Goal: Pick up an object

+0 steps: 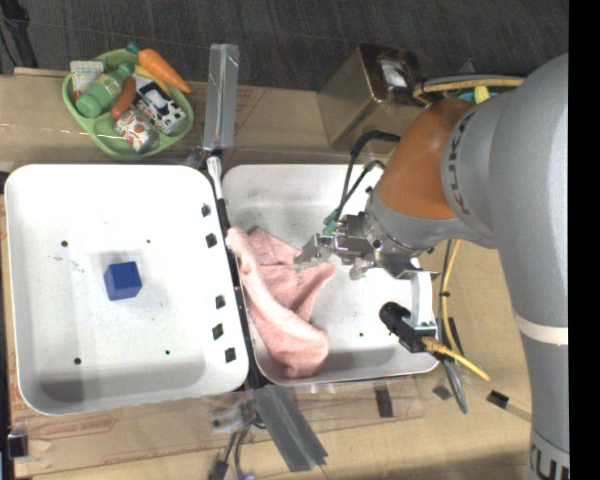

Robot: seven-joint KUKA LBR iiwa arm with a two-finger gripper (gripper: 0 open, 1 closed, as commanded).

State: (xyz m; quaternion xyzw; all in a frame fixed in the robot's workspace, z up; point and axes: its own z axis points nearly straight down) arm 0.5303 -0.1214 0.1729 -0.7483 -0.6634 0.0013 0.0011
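Note:
A crumpled pink cloth lies along the left side of the right bin. A small blue cube sits in the left bin, left of its middle. My gripper reaches in from the right and hovers at the cloth's upper right edge, right by the fabric. Whether it touches the cloth cannot be told. The grey arm with its orange band covers the right part of the right bin.
A green bowl full of toy food stands behind the left bin. A brown box sits behind the right bin. Black clips line the divider between the bins. Cables hang by the bin's right edge.

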